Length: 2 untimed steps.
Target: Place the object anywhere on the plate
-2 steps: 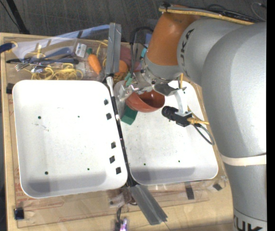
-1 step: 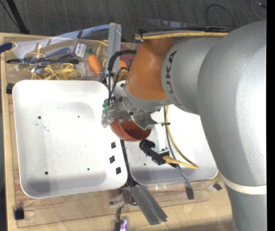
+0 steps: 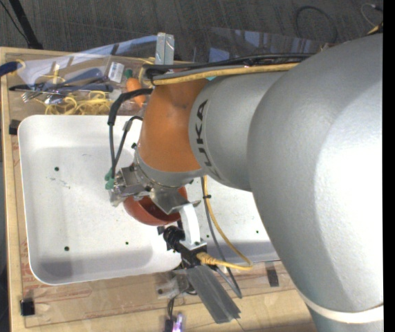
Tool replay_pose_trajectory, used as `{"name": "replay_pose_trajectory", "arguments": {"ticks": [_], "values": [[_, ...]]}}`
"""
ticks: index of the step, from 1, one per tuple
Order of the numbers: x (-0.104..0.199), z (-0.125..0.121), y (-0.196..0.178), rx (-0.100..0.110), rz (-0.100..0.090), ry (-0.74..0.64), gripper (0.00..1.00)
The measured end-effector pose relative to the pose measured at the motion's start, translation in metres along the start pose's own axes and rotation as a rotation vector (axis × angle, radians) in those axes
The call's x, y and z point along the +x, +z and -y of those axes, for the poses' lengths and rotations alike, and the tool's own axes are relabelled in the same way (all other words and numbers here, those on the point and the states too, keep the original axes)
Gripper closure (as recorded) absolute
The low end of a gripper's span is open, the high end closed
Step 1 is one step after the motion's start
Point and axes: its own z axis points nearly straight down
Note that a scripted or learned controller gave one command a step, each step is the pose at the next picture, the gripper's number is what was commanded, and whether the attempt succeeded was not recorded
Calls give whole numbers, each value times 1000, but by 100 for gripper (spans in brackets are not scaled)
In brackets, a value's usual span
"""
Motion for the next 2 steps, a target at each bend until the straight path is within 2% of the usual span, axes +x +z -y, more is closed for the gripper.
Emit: {"name": "replay_pose_trajectory", "arguments": {"ticks": [1,2], "values": [[-51,-24,-20,0,-1,27,100],[16,-18,-15,1,0,8,100]]}}
